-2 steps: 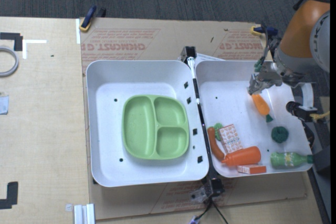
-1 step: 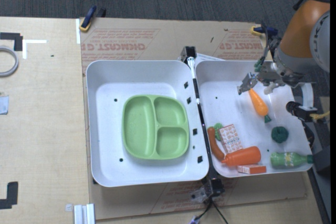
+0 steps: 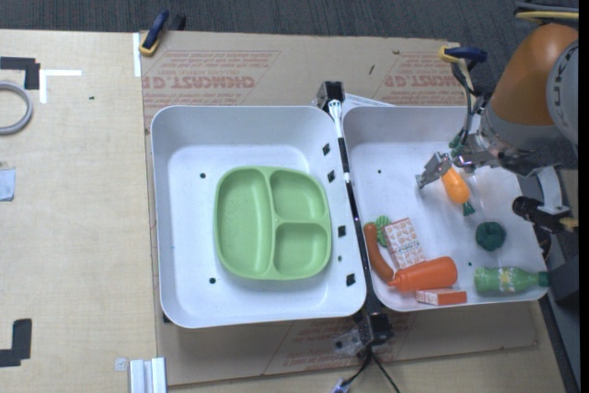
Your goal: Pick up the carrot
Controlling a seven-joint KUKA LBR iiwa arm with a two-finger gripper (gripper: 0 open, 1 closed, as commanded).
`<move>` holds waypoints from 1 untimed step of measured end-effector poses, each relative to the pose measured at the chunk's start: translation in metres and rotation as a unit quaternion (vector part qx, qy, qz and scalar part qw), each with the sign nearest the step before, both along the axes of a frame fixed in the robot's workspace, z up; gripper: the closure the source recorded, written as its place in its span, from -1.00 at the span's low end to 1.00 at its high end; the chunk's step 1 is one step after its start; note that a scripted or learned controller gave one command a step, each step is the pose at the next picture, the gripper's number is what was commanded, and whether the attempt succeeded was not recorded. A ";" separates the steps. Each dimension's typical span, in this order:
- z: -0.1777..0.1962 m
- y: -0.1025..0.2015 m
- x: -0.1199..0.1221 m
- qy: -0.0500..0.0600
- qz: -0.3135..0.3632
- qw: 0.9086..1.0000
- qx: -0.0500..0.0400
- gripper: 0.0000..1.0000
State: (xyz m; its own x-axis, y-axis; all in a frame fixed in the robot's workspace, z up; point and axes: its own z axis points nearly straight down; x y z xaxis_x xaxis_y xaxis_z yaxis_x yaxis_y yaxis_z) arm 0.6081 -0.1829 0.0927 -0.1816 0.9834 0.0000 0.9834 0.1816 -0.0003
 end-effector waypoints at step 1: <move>0.010 0.000 0.001 -0.001 -0.001 1.000 -0.001 1.00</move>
State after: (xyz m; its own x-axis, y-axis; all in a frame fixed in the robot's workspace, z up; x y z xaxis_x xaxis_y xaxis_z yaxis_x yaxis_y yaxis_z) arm 0.6087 -0.1834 0.1030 -0.1798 0.9837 -0.0015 0.9837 0.1798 0.0019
